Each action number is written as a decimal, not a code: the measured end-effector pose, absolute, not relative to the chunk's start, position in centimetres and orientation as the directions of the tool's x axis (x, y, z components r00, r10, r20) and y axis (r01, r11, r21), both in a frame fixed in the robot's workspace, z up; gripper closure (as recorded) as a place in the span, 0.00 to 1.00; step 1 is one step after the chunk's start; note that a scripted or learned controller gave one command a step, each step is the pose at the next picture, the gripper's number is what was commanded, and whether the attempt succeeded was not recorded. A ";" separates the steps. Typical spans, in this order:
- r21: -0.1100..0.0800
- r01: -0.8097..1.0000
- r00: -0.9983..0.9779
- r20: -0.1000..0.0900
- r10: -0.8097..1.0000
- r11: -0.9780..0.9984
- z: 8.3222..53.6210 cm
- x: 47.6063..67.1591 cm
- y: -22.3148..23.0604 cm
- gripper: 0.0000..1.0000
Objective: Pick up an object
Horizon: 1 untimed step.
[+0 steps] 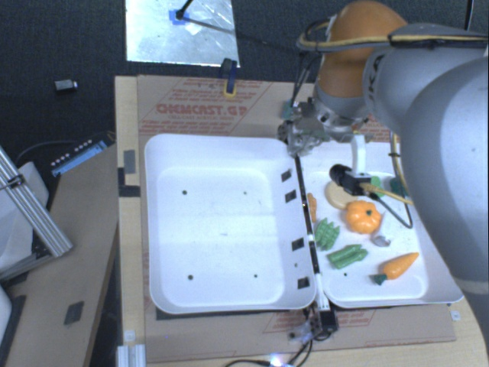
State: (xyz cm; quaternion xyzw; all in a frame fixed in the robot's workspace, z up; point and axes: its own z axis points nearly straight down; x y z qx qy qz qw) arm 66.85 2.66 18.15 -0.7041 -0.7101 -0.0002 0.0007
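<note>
My gripper (pixel 299 139) hangs over the far end of the divider between the two bins, at the back left corner of the right bin (pixel 435 281). In that bin lie a small orange pumpkin (pixel 363 216), a carrot (pixel 399 264), a leafy green piece (pixel 327 234), a green pod-like piece (pixel 348 255), a pale yellow curved piece (pixel 335 197) and a small grey bit (pixel 380 241). A thin orange piece (pixel 311 206) rests against the divider. All of these lie nearer the front than the gripper. The arm's bulk hides the bin's far right part.
The left bin (pixel 164 155) sits beside the right one, with black clips (pixel 298 243) along the shared wall. A cardboard sheet (pixel 199 107) lies under both bins. A foil panel (pixel 179 21) is behind them, and a metal rail (pixel 30 212) at the left.
</note>
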 end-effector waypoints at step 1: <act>0.018 1.000 -0.011 0.004 1.000 0.011 34.6 67.0 8.6 1.00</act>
